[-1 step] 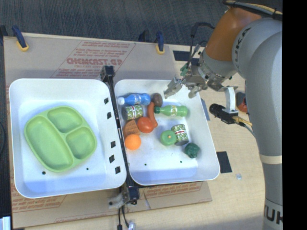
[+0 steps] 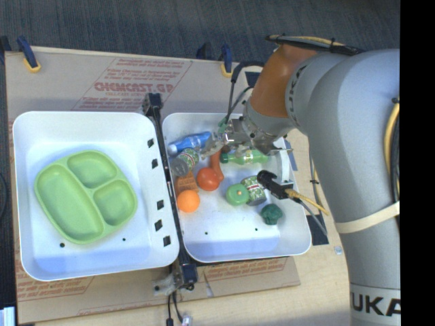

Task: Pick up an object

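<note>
- Grey arm (image 2: pixel 353 134) with its orange band reached in from the right, closest to the lens, over the right bin (image 2: pixel 238 253).
- Its gripper (image 2: pixel 228 140) hung low over the back of that bin, between a blue bottle (image 2: pixel 190 142) and a green bottle (image 2: pixel 250 157); whether the jaws were released or clenched could not be told.
- Nothing could be seen held between the jaws.
- That green bottle was pale, see-through green with a darker tip, and it lay on its side near the bin's back right.
- Its long axis ran left to right across the bin, the narrow dark end pointing left toward the gripper.
- Just in front of it sat a red tomato (image 2: pixel 209 178), an orange ball (image 2: pixel 188 201), a can with a green lid (image 2: pixel 245 192) and a dark green lump (image 2: pixel 272 214).
- Left bin (image 2: pixel 41 263) held a green divided plate (image 2: pixel 85 195).
- Both bins rested on a brown surface (image 2: pixel 129 80).
</note>
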{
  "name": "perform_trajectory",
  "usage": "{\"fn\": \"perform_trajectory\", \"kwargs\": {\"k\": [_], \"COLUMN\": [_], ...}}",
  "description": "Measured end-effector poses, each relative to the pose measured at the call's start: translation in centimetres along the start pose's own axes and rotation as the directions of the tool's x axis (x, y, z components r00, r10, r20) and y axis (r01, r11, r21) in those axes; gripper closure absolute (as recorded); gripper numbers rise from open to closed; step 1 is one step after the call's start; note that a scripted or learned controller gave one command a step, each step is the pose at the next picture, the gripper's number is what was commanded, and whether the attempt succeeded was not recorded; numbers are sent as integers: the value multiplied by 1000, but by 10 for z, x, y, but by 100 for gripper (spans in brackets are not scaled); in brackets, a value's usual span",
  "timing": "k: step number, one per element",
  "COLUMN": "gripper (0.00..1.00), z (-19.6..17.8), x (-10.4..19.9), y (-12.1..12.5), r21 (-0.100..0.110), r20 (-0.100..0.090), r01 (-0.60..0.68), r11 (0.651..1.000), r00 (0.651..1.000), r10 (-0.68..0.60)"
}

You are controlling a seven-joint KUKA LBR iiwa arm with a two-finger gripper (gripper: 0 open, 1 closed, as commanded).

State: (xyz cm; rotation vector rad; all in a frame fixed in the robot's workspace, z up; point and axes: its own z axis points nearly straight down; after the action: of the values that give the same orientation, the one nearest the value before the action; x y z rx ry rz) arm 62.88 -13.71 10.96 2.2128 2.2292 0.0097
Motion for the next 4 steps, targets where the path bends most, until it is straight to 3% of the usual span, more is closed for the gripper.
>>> {"fn": "perform_trajectory", "kwargs": {"k": [1,2,3,4], "gripper": [100,100,0,0], "z": [-10,-78,-77,18], "x": [-1,-65,-64,-17], "y": [0,-13,-13,-9], "r21": [2,5,6,10], "r20": [1,5,4,3], "r01": [2,-4,-3,-1], "r11": [1000,1000,1000,1000], "r00": [1000,1000,1000,1000], "r10": [-2,4,3,1]}}
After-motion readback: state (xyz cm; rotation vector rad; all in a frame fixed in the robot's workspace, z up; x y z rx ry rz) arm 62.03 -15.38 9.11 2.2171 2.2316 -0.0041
